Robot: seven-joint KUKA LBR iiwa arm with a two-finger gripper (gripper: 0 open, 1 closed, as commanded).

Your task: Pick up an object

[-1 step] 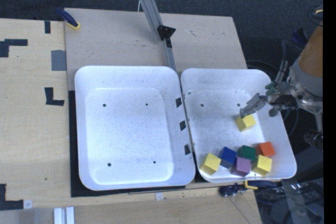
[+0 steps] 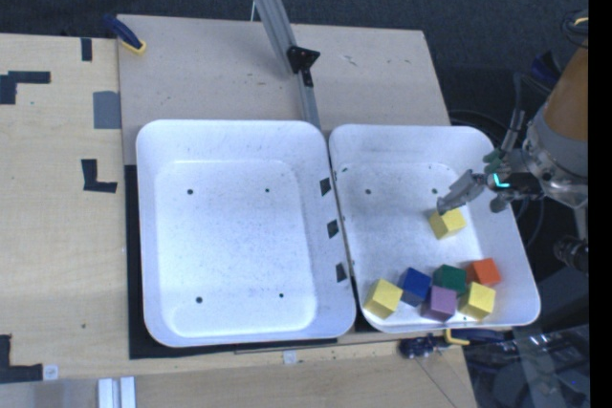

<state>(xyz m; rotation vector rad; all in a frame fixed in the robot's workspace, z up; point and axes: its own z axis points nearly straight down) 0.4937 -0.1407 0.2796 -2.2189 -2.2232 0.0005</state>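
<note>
now the arm reaches in low, its gripper [image 2: 451,204] tilted down just above a yellow cube [image 2: 448,224] in the right bin [image 2: 402,148]; whether it grips, i cannot tell.

A wooden bench [image 2: 382,72] bears two white bins [image 2: 153,205] side by side.

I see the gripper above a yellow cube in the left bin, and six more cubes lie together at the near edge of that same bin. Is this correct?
Not quite: the bin is wrong. The camera view shows the gripper above the yellow cube in the right bin, not the left bin. The six other cubes do lie together at that bin's near edge.
</note>
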